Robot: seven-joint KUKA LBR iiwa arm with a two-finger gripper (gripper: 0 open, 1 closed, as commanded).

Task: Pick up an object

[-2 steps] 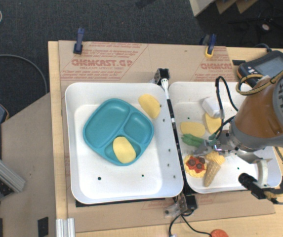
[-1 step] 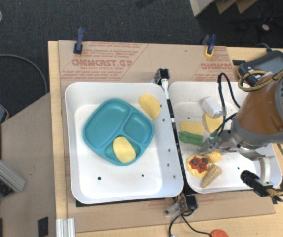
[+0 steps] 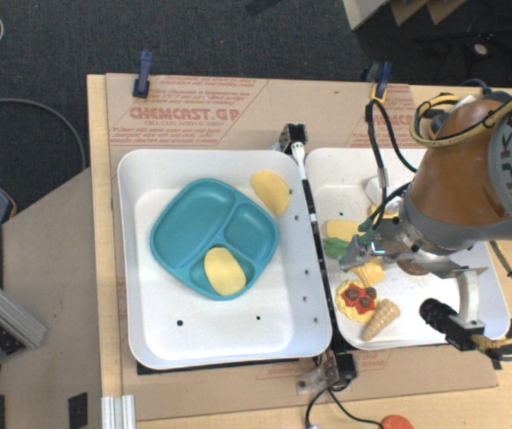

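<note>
Landmark: the divider [image 3: 314,239] between the two white bins on the counter.
Hand: the hand [image 3: 369,244] hangs just right of the divider, low over the right bin [image 3: 483,329], under the grey and orange arm [image 3: 465,181].
Hand state: cannot tell how wide it stands; nothing visibly held.
Nearest things: a yellow block [image 3: 340,231] and a green piece [image 3: 334,248] touch the divider's right side, just left of the hand.
Also close: a pizza slice toy [image 3: 356,299] and a cone [image 3: 379,318] lie below the hand.
Cone axis: slanted, tip toward the divider's lower end.
Left of divider: teal plate [image 3: 204,226], two yellow lumps [image 3: 224,272], well apart from the hand.
Judgement: the block is the likeliest target.
</note>
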